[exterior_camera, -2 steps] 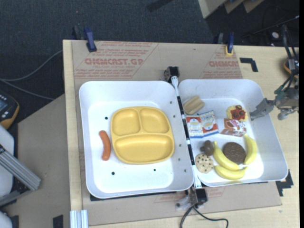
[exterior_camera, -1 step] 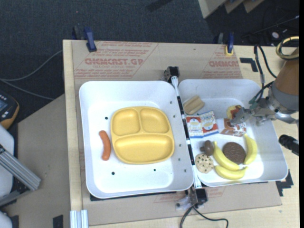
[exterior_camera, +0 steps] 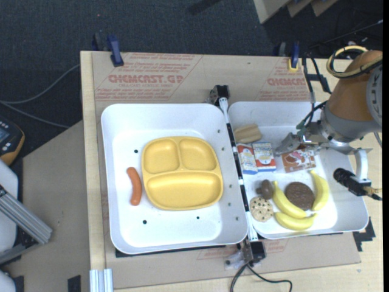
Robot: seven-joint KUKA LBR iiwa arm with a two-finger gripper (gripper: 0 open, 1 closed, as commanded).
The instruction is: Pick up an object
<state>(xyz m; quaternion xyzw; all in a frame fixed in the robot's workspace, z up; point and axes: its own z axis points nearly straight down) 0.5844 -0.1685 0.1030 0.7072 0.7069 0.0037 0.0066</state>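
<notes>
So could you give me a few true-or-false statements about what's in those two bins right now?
1. The yellow tray sits in the left bin. True.
2. The sausage lies on the tray. False: it lies beside the tray, on the bin floor.
3. The bananas are in the right bin. True.
4. The cookie is in the left bin. False: it is in the right bin, beside the bananas.
5. The tool is over the right bin. True.

Red "CHEMCAST GP" lettering repeats across the brown board [exterior_camera: 182, 78] beneath the bins.
</notes>
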